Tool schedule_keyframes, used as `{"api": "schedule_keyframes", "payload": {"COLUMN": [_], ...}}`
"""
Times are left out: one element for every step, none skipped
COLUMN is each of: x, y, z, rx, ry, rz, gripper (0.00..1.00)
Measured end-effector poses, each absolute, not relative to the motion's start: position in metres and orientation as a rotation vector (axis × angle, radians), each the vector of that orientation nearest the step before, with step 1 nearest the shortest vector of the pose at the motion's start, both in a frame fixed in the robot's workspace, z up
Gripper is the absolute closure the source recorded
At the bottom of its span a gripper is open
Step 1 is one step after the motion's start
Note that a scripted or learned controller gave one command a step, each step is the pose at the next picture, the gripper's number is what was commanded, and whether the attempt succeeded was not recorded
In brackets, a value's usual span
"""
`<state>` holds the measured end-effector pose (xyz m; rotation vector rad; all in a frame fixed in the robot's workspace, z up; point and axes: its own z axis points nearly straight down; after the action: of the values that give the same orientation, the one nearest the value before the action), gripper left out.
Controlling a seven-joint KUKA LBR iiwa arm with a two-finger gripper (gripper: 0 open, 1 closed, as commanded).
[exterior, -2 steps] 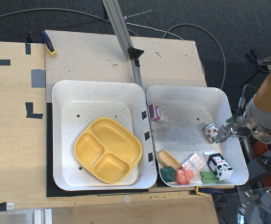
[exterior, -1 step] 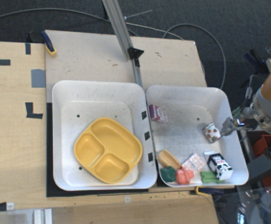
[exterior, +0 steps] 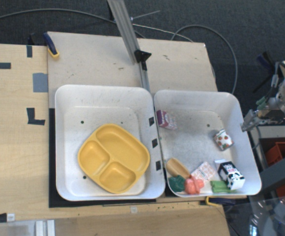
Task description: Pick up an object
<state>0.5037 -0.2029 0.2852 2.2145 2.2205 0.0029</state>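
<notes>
Camera view from above showed the gripper (exterior: pixel 266 113) at the right edge, hanging outside the right bin (exterior: pixel 233 100) just past its right wall; whether it was released or clenched could not be told, and nothing was visibly held or touched by it.

The right bin held seven small things. One pinkish-purple carton (exterior: pixel 166 119) lay near its upper left corner. One small white cup with red and green spots (exterior: pixel 223 139) lay near the right wall, closest to the gripper. Along the bottom edge sat one tan bread-like piece (exterior: pixel 177 167), one dark green lump (exterior: pixel 177 184), one pink-red lump (exterior: pixel 195 185) touching the green one, one pale patterned packet (exterior: pixel 204 171), one flat green strip (exterior: pixel 220 186), and one black-and-white cow-print carton (exterior: pixel 230 174) in the lower right corner.

The left bin (exterior: pixel 66 102) held a single yellow divided plate (exterior: pixel 113 157) with three compartments, turned at a slant and lying toward the bin's lower right.

Both bins stood side by side, walls touching, on a pale wooden bench (exterior: pixel 98 58) marked with grey tape patches. One blue-and-yellow clamp (exterior: pixel 51 45) gripped the bench's far edge at the left. A grey metal pole (exterior: pixel 128 26) rose at a slant from a black bracket behind the bins. Cables (exterior: pixel 221 45) trailed over the dark carpeted floor beyond the bench.
</notes>
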Motion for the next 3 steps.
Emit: {"api": "schedule_keyframes", "payload": {"x": [0.519,0.536,0.555], "y": [-0.149,-0.097,-0.047], "z": [0.286,0.265,0.248], "rx": [2.214,2.216,2.216], "ry": [2.23,2.231,2.231], "rz": [0.002,-0.002,-0.002], "gripper": [1.0,1.0,1.0]}}
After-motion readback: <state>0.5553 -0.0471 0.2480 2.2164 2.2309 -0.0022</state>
